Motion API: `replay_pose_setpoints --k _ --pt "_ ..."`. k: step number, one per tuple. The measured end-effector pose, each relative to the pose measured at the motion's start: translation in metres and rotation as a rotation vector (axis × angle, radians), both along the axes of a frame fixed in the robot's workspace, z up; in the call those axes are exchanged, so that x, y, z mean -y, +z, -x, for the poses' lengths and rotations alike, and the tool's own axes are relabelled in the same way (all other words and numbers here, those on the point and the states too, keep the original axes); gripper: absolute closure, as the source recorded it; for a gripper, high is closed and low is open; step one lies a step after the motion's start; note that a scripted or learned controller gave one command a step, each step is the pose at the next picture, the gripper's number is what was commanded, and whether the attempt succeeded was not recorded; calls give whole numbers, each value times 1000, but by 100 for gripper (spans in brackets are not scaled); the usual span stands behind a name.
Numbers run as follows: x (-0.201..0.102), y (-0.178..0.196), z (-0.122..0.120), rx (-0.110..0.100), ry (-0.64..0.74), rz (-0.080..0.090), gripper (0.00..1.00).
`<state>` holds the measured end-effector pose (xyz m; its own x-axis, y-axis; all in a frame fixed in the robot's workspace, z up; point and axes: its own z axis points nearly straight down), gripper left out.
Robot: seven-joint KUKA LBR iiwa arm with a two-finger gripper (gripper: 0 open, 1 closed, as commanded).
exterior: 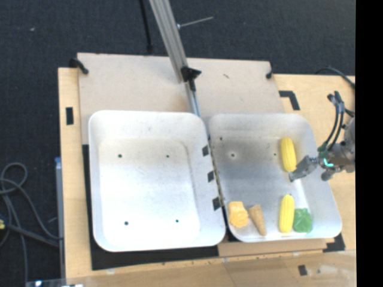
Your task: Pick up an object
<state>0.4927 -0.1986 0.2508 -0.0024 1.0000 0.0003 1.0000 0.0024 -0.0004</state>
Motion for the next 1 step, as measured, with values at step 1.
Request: replay_pose_setpoints --k 1 --pt "0 2 -1 4 -1 1 0"
